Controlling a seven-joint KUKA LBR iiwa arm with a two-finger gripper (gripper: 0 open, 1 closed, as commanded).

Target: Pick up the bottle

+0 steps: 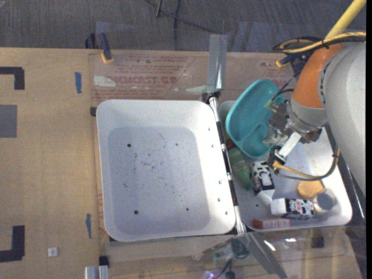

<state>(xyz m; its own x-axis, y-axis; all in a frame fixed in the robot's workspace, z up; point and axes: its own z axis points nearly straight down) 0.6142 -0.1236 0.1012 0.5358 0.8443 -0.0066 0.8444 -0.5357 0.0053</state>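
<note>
Grey and bulky, the arm (pixel 349 97) fills the right edge of the frame, its orange band (pixel 311 80) at upper right. Below the band the gripper (pixel 278 137) sits against a teal dish (pixel 250 118) tilted up in the right bin (pixel 343 211). One white bottle with black patches (pixel 263 176) lies at that bin's middle, a second (pixel 296 207) near its lower rim beside an orange piece (pixel 310 188). At centre frame sits the left bin (pixel 163 106).

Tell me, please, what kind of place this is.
Probably a robot test bench in a lab: two white bins on a taped board, a grey and orange arm reaching in, cables on the floor.
</note>
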